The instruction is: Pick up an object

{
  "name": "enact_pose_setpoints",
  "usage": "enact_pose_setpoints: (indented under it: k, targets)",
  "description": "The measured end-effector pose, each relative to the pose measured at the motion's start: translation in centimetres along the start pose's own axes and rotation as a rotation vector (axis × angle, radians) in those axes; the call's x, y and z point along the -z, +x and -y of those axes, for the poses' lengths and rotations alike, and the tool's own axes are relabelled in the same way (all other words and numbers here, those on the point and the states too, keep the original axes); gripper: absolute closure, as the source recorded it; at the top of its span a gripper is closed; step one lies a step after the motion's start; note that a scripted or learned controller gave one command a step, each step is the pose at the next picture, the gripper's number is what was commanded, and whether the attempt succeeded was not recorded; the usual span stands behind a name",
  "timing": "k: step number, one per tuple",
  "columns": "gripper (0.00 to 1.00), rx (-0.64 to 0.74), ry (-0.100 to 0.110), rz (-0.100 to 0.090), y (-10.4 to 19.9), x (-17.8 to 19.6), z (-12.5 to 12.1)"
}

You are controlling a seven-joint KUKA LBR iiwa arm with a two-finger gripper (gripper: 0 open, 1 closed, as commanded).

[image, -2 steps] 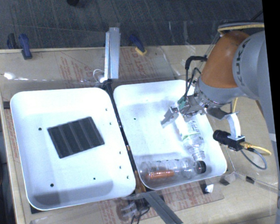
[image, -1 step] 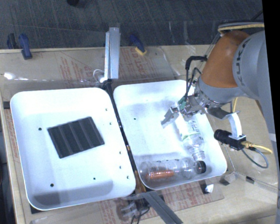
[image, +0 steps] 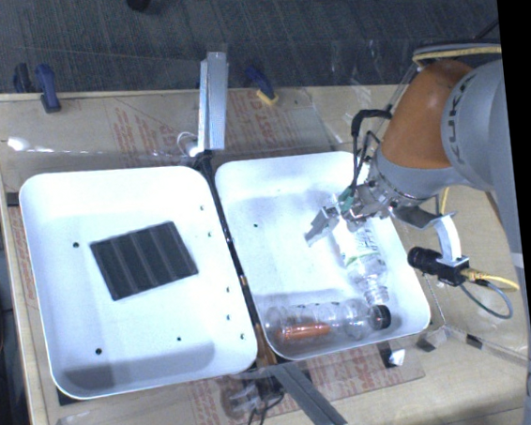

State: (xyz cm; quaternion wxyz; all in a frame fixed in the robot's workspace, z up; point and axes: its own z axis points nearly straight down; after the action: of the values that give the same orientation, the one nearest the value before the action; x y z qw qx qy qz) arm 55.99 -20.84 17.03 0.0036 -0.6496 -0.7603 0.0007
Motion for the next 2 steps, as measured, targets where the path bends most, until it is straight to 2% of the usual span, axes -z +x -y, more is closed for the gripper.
enact_pose_setpoints:
  k: [1,2]
  targets:
    - [0.00,0.043,0.002,-0.001,0.1,0.0,0.5]
    - [0.00,0.008,-0.003,0.004,-0.5,-3.0,-1.8]
